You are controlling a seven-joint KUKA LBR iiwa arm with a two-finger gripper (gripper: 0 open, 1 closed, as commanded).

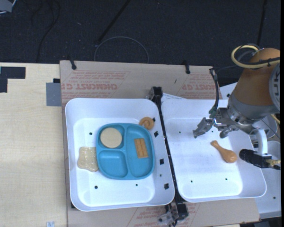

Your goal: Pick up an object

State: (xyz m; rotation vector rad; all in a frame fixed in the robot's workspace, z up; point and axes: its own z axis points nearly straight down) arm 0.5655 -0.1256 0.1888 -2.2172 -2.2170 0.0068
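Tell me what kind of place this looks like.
Probably a robotics lab test bench: a robot arm reaches over two white bins, one holding a blue divided tray with toy food, and loose cables lie on the dark floor behind.

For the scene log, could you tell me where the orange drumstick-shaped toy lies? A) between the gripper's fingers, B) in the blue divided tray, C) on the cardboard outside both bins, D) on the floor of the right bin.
D: the drumstick-shaped toy lies on the floor of the right bin, apart from the gripper above it.
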